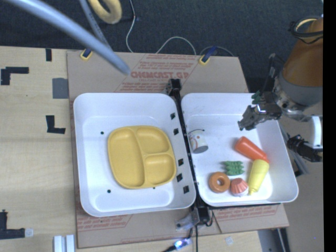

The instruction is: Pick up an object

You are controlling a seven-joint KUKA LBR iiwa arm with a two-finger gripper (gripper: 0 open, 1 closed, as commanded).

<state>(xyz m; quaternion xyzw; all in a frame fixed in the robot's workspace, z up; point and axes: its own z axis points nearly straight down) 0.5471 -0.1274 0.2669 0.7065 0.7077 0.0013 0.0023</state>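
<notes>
The right bin (220, 109) holds an orange carrot (251, 148), a yellow bottle-shaped toy (257, 175), a green leafy piece (233, 167), a brown donut (218, 182), a pink cupcake (238, 186) and a small grey-white can (198, 142) by the divider. My gripper (248, 121) hangs over the right bin's upper right part, above and just left of the carrot. Nothing shows between its dark fingers.
The left bin (89, 114) carries a yellow divided plate (140, 156). A black clip strip (178, 140) joins the two bins. A grey pole (63, 22) and a yellow loop (102, 1) cross the top left. Cardboard lies under both bins.
</notes>
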